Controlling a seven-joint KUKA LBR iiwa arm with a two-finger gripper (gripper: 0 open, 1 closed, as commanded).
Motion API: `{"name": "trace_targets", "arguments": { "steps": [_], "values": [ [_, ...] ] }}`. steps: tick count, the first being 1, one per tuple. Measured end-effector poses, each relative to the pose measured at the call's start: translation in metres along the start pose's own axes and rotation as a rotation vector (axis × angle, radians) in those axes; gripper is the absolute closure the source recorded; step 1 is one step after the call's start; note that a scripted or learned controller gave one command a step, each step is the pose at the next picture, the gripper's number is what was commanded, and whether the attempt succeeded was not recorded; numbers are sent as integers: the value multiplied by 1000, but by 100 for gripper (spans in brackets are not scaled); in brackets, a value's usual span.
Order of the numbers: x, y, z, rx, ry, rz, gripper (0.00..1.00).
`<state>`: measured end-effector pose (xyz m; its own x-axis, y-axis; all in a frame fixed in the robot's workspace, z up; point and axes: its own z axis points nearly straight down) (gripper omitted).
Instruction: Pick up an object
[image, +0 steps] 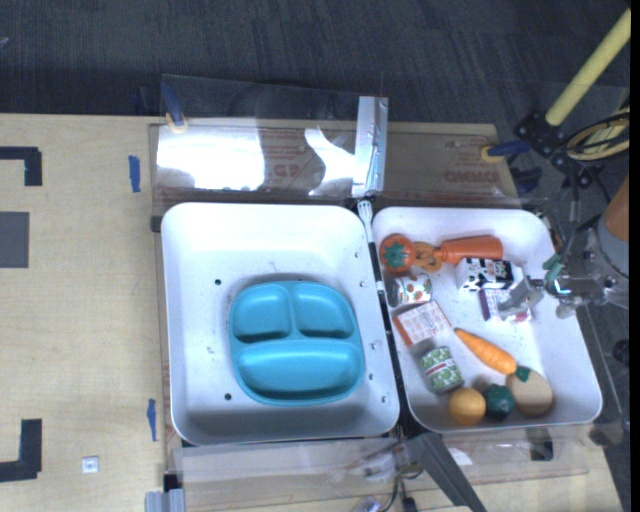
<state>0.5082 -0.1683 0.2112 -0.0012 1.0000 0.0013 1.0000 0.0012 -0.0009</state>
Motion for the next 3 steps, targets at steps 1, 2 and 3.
{"name": "trace_targets", "arguments": {
  "steps": [1,2,3],
  "values": [
    [-1,-27,124,-6,-2,60,0],
    [-1,-26,113,-13,-5,62,100],
    [47,-7,-1,-8,-1,27,100]
  ]
}}
